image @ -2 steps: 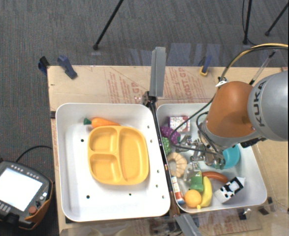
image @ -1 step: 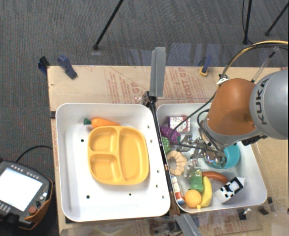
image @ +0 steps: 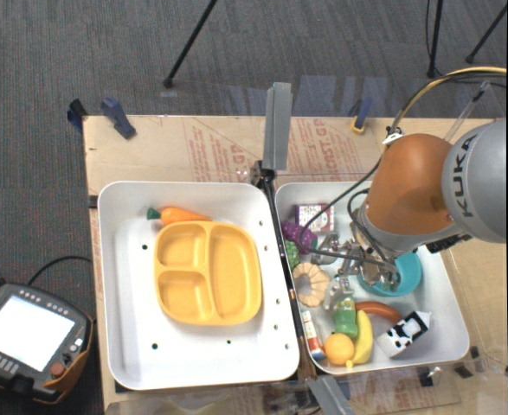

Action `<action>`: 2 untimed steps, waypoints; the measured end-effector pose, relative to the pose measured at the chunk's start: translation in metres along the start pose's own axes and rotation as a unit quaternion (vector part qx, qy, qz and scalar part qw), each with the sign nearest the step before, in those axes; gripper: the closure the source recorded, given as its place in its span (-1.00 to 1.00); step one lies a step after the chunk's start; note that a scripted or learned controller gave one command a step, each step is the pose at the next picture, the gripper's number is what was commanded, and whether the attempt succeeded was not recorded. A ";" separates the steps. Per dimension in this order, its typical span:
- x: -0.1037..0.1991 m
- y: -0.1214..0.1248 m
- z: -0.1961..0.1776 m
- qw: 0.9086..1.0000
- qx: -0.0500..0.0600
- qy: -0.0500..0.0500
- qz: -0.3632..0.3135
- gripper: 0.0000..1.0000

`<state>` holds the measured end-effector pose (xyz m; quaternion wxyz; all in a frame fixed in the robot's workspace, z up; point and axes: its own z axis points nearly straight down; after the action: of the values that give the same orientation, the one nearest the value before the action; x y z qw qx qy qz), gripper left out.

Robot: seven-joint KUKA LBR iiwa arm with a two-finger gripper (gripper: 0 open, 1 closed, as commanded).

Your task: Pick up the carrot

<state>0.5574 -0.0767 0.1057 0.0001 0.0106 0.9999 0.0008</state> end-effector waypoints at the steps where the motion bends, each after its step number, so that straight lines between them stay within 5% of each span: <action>1: -0.001 0.001 -0.009 1.000 0.000 -0.001 -0.003 1.00; 2: 0.065 0.011 -0.084 1.000 0.001 -0.002 -0.008 1.00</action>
<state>0.4925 -0.0647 0.1897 0.0023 0.0023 1.0000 -0.0001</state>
